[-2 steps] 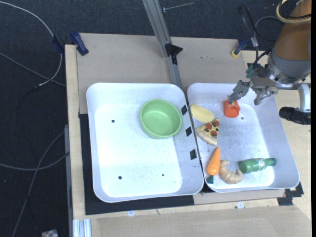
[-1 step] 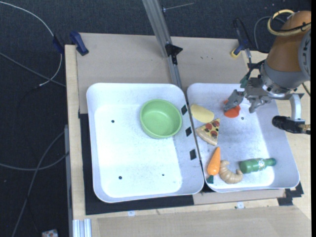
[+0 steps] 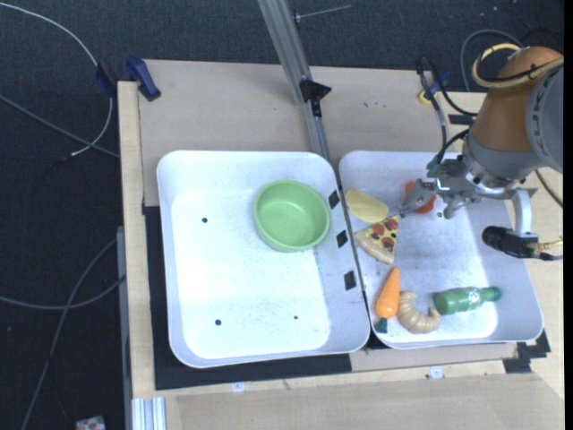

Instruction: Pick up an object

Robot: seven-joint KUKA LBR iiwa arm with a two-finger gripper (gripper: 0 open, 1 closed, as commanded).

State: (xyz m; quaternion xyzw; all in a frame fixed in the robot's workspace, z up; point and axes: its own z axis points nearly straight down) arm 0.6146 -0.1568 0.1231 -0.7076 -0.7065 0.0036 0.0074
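Note:
My gripper hangs over the back half of the right bin, open, with bare bin floor showing between its fingers. A small red-orange object lies right behind the left finger, partly hidden by the gripper body. I cannot tell whether it touches the finger. To the left of the gripper are a yellow oval piece and a pizza slice. Along the front of that bin lie a carrot, a croissant and a green bottle on its side.
A green bowl stands at the back right of the left bin. A metal pole slants down to the divide between the bins. Cables and a black connector hang beside the wrist.

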